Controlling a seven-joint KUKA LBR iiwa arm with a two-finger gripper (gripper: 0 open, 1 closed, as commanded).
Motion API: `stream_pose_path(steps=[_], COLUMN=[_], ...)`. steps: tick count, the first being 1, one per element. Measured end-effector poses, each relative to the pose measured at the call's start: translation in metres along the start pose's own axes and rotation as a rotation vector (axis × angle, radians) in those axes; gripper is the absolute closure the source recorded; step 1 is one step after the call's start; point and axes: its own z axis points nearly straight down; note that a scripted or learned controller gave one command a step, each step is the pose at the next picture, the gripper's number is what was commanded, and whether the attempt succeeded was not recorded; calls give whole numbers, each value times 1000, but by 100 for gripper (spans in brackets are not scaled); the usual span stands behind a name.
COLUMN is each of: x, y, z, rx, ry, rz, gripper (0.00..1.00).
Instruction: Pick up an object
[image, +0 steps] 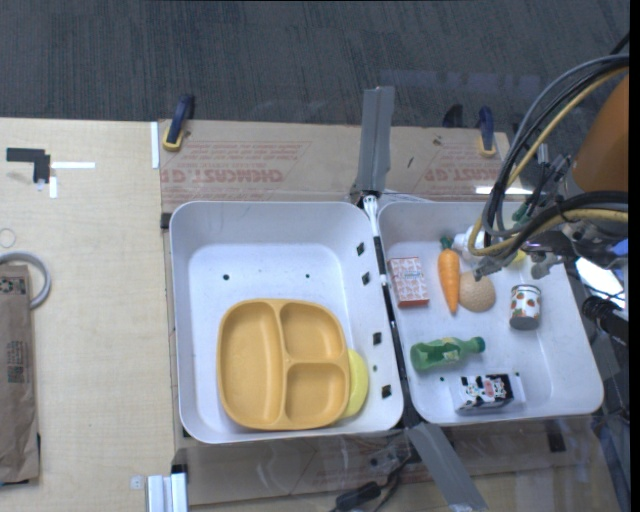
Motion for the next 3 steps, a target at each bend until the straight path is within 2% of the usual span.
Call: stream_pose_path(steps=[1,2,3], x=[52,12,-17], y=[-22,16,35], z=[52,14,84], rx=[1,-1,-1], ry=[0,-1,0], rz=[86,192,-212], gripper=[0,0,0])
